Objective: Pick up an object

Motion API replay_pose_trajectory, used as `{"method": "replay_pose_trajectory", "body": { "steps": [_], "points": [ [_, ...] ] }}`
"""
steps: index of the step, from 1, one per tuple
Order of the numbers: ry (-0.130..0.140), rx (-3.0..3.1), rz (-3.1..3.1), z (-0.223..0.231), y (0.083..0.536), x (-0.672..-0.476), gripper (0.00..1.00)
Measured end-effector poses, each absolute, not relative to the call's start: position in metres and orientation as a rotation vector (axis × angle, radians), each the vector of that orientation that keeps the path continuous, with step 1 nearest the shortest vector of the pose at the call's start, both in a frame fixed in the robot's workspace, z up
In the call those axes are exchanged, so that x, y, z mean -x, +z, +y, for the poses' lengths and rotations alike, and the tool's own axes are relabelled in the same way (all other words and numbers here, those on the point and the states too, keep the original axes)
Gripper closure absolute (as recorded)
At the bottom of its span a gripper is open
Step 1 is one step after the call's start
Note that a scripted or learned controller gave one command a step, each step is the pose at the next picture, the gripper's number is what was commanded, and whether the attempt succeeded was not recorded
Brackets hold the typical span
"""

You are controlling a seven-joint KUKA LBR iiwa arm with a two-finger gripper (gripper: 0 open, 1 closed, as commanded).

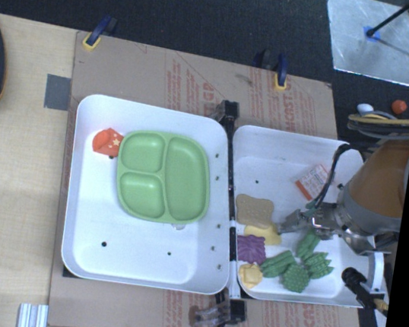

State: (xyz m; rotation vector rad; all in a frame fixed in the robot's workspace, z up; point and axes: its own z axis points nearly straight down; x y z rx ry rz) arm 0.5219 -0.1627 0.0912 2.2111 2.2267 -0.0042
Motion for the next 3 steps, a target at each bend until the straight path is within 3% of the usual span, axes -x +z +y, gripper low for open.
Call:
{"method": "replay_pose_trajectory", "body": {
  "steps": [1, 2, 3],
  "points": [
    [0.006, -2.208, 2.222, -0.209, 0.096, -0.600, 0.00],
    [0.002, -2.210, 2.223, -0.213, 0.095, -0.620, 0.00],
    [0.002, -2.213, 2.227, -0.194, 0.093, -0.658, 0.00]
  ]
}}
